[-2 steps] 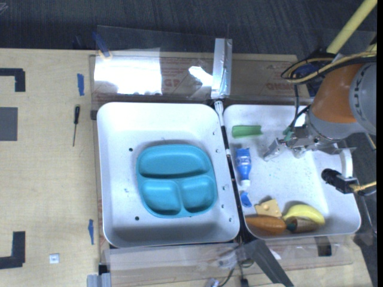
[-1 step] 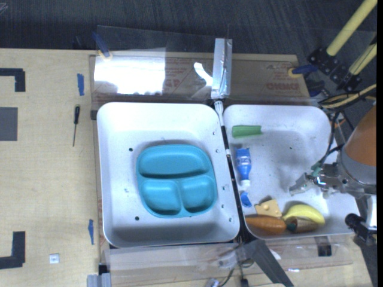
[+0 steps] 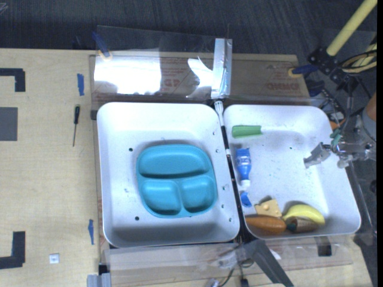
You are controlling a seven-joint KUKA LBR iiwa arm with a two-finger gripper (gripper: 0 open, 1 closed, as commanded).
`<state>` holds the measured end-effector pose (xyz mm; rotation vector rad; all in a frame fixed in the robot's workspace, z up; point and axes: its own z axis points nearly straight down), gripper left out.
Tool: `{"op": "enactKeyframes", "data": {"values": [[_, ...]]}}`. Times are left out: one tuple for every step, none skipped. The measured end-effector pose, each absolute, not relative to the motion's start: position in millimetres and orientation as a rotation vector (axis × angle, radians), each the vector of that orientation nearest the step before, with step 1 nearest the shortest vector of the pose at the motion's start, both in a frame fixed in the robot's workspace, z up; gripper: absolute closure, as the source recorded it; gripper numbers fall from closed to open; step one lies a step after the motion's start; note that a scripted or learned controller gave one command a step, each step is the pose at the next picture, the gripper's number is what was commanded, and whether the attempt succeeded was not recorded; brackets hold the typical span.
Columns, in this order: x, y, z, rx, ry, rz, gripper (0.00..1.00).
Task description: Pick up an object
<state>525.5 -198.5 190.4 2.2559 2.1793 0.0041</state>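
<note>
The right bin (image 3: 311, 118) holds a green block (image 3: 246, 131) near its far left. A blue tube (image 3: 242, 164) lies along its left wall. At the near edge sit a yellow wedge (image 3: 268, 208), an orange-brown loaf-shaped piece (image 3: 265, 224) and a banana (image 3: 305, 214). My gripper (image 3: 328, 154) hangs over the right side of this bin, above bare floor. It is apart from all the objects and nothing shows in it. The banana lies nearest, below and left of it.
The left bin (image 3: 114, 130) carries a blue divided tray (image 3: 176, 179). A clear panel and a metal bracket (image 3: 222, 64) stand behind the bins. Cables and a yellow pole (image 3: 353, 20) crowd the far right. A screwdriver (image 3: 75, 124) lies on the bench at left.
</note>
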Motion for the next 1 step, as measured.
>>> {"op": "enactKeyframes", "data": {"values": [[529.8,-207.7,227.1,2.225,2.210,0.003,0.00]]}}
